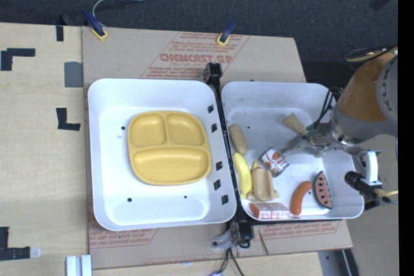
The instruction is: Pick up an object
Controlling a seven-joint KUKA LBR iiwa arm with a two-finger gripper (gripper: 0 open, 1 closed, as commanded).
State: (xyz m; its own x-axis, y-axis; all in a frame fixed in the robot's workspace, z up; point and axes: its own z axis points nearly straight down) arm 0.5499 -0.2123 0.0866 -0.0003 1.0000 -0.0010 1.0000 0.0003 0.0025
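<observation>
The right bin [272,97] holds several toy foods: a tan roll [237,137], a yellow banana [242,174], a beige bun [262,183], a small red and white can [275,161], an orange sausage [301,197], a watermelon slice [321,189] and a tan wedge [294,121]. My gripper [299,142] reaches in low from the right and points down-left. Its tip sits just right of the can and below the tan wedge. Nothing is visibly held.
The left bin [107,139] carries a yellow divided plate [170,145]. A red and white packet [272,210] lies against the right bin's front wall. The grey and orange arm [362,106] hangs over that bin's right rim. Yellow clamps [226,35] pin the cardboard.
</observation>
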